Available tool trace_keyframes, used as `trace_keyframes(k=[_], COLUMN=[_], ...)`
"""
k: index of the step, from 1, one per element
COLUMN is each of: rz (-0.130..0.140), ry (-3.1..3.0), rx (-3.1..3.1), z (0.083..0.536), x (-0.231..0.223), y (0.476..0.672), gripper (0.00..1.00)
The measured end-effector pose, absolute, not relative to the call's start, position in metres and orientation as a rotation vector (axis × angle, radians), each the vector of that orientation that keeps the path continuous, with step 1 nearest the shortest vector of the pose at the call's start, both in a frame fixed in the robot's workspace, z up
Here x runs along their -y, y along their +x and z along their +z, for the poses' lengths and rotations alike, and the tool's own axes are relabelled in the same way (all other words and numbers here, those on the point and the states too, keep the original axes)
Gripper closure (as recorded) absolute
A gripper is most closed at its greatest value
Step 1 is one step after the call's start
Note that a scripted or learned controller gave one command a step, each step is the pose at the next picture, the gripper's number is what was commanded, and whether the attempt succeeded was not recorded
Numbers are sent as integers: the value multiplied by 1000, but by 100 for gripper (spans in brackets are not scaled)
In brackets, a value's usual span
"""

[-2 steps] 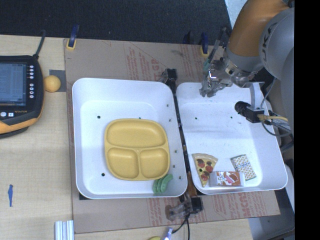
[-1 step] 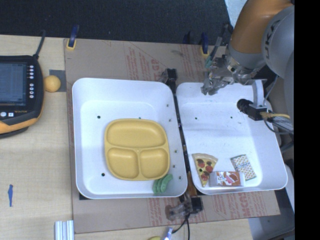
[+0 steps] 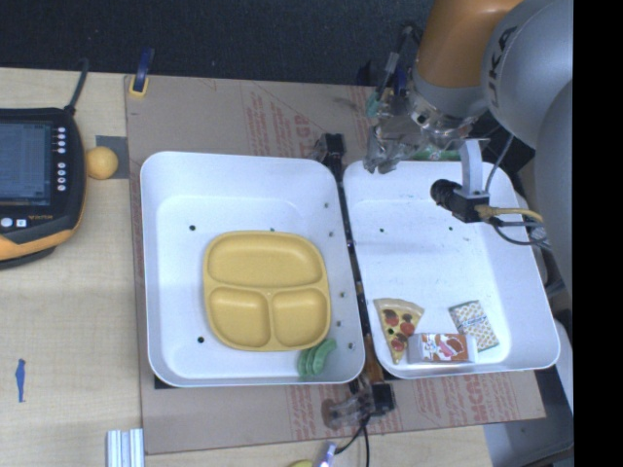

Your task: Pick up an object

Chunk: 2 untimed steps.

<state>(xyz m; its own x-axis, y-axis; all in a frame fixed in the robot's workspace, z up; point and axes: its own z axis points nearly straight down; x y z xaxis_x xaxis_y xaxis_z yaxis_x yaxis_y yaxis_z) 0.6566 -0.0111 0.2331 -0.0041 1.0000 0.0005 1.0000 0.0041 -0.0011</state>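
Down at the near edge of the right bin (image 3: 419,251), three small things in a cluster. Closest to the wall shared with the other bin, a pizza slice (image 3: 397,321), flat, crust toward the far side and tip toward the near rim. Just beside the tip, on the right, a red-and-white box (image 3: 440,347), lying flat along the near wall. Beyond that, toward the bin's right corner, a patterned packet (image 3: 475,325), turned at a slant. Possibly touching the box at one corner, though too small to tell.

Well apart from all three, at the bin's far left corner: the gripper (image 3: 387,154), hanging over the far rim, pointed down. Wide or narrow — cannot tell from this angle, with the tip blurred against the rim. Above it, the orange band and grey bulk of the arm (image 3: 467,37), coming in from the right.

In the left bin (image 3: 175,261), a yellow plate (image 3: 265,290) with three compartments, right way up, near the middle and toward the near side. Just beside its near right corner, against the bin wall, a small green thing (image 3: 315,359).

Under both bins, a cardboard sheet (image 3: 243,115) on the bench (image 3: 58,358). Off to the left, a pendant (image 3: 34,183) with a dark screen — and just beside it, a yellow ball (image 3: 101,161).
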Motion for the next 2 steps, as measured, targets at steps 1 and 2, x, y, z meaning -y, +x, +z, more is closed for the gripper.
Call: trace_keyframes(k=[1,2], rz=[6,1], ry=[-2217,-2217], rx=[2223,2224], z=[218,266], x=[67,62], y=[638,656], gripper=[100,100])
